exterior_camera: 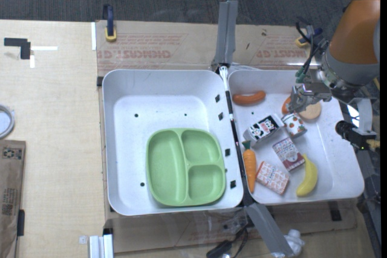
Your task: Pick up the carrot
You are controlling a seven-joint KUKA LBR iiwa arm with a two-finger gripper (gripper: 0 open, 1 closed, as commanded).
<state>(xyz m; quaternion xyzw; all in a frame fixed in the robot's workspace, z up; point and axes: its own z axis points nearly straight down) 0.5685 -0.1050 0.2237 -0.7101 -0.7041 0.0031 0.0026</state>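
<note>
Looking down at a slant, two white bins are seen side by side on a desk (48, 130). Nearest the viewer, in the left bin (121, 93), a green divided plate (185, 166) is set. In the right bin (344, 181), the carrot (250, 165) is found lying lengthwise against the near left wall, green top pointing away, with a red snack packet (272, 177) just beside it and a banana (308, 177) further right. Beyond these, a small milk carton (262, 129) and a sausage (249, 97) are placed. Farthest back, the gripper (300, 99) is poised over the bin's far right part, well apart from the carrot; whether its fingers are spread or closed cannot be told. For a clean pick, the fingers should be brought across the carrot's width, clear of the wall and packet.
</note>
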